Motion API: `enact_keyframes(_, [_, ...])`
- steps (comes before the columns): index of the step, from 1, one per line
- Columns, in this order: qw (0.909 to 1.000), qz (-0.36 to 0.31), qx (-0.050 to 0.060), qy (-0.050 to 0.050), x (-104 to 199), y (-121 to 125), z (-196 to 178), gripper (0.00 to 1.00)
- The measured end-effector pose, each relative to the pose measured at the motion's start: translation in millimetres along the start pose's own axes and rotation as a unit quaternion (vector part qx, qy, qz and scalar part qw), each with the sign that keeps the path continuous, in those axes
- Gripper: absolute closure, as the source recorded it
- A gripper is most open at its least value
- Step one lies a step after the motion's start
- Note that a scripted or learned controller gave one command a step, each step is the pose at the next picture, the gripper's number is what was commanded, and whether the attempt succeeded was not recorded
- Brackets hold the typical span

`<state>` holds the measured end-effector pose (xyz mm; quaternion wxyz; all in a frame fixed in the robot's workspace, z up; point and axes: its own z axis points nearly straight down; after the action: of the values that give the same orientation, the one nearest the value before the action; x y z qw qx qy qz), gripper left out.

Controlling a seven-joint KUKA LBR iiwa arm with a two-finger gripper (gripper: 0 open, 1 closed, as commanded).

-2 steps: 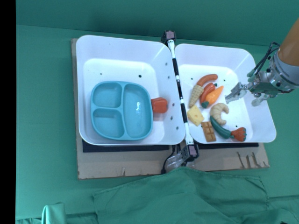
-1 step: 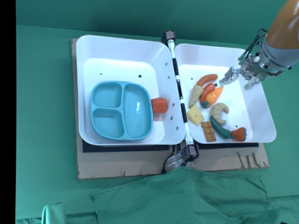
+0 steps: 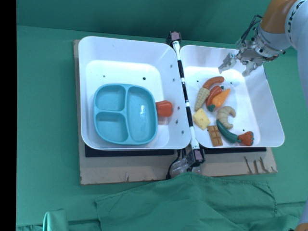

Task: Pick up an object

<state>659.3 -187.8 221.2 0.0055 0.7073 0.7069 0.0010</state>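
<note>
We can read only a few dark letters on the grey arm [image 3: 294,20], at the upper right edge; they look like "UKA", partly cut off.

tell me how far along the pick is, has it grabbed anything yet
Nothing looks picked yet. The gripper hangs open over the far end of the right bin, nothing between its fingers. The toy foods, such as the carrot and croissant, lie in the bin. Descending, closing and lifting are all left.
</note>
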Motion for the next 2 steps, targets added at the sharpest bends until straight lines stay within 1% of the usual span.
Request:
enact_keyframes(1, [0.9999,-0.001,0.010,0.003,0.8,41.2,39.3,0.00])
enact_keyframes(2, [0.9999,-0.003,0.011,0.009,7.1,41.6,25.5,1.00])
